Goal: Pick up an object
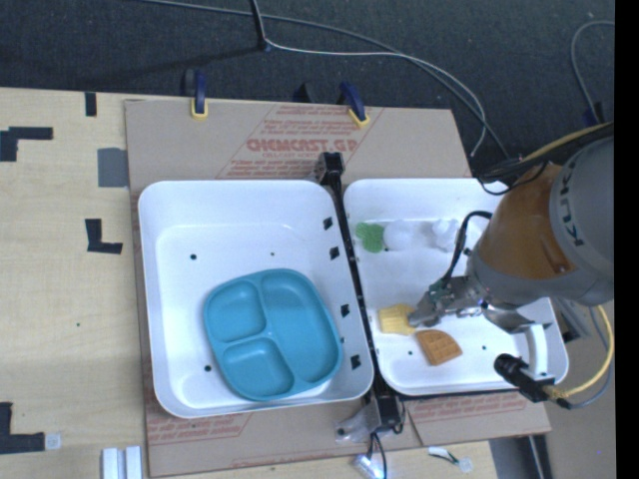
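While my gripper point(427, 312) hangs low in the right bin point(519, 372), a yellow block point(395, 319) lies just left of it and a tan piece point(437, 346) just below; whether it is open, I cannot tell.

open floor around teal plate point(272, 334) in left bin point(165, 267)

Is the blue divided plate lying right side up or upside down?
Right side up: the blue divided plate in the left bin shows its three hollow compartments facing upward.
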Controlling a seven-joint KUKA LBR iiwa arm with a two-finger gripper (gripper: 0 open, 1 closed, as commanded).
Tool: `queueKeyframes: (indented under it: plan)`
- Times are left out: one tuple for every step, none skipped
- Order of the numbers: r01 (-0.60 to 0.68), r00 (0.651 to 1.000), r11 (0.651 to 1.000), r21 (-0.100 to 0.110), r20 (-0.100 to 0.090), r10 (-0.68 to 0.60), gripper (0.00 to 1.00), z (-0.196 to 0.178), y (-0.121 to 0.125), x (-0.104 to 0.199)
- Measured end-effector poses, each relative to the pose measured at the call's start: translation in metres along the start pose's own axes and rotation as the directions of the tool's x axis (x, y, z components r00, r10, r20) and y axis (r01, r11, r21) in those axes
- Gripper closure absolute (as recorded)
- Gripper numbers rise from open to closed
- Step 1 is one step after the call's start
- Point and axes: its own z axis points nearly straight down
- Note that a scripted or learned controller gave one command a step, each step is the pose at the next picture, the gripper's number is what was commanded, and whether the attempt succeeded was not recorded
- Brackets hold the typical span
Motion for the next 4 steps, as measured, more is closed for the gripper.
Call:
queueKeyframes:
  plan:
    - [-0.001,1.000,1.000,0.001,0.001,0.001,0.00,0.001,-0.001,-0.001]
    - [-0.072,0.997,0.997,0.009,0.002,0.072,0.00,-0.007,0.006,-0.053]
    - [-0.072,0.997,0.997,0.006,0.003,0.072,0.00,-0.055,-0.018,-0.078]
    - [-0.070,0.998,0.998,0.005,0.002,0.070,0.00,-0.110,-0.017,-0.081]
